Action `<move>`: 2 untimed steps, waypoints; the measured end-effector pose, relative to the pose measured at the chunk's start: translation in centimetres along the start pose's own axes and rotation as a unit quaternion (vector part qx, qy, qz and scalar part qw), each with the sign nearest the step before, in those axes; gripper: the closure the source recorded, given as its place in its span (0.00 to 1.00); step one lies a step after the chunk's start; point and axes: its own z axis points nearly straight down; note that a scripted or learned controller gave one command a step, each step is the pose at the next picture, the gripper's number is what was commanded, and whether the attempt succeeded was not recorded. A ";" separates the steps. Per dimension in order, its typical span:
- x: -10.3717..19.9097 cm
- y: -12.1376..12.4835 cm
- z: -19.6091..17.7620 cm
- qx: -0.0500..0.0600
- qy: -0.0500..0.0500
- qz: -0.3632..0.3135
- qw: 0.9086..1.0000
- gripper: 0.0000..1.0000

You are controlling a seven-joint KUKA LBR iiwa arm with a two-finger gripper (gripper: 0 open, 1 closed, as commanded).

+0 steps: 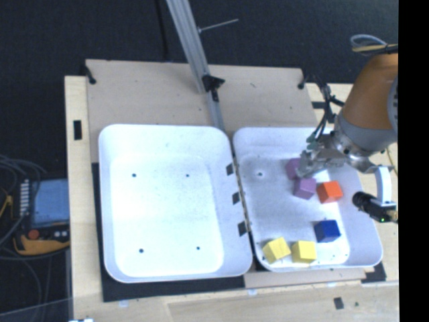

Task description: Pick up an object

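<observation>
Camera view: two white bins side by side on the bench [77,180], seen from above at a slant. Left bin [107,146] white and bare-floored apart from small dark dots. Right bin [249,146] holding six small blocks. Near the front rim, two yellow blocks [276,250] [304,251] just beside each other. Behind them, toward the right, a blue block [327,230]. Farther back, an orange block [330,192] just beside a purple block [304,188]; another purple block [293,168] close behind that. Gripper [312,158] low over the right bin's rear half, right by the rear purple block; released or clenched, cannot tell. Grey arm [365,136] with orange band [372,92] entering from the right.
</observation>
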 end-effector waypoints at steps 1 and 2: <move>-0.1 0.9 -6.2 0.000 0.000 0.000 1.000 1.00; 5.5 -0.1 -4.8 0.004 0.002 -0.002 1.000 1.00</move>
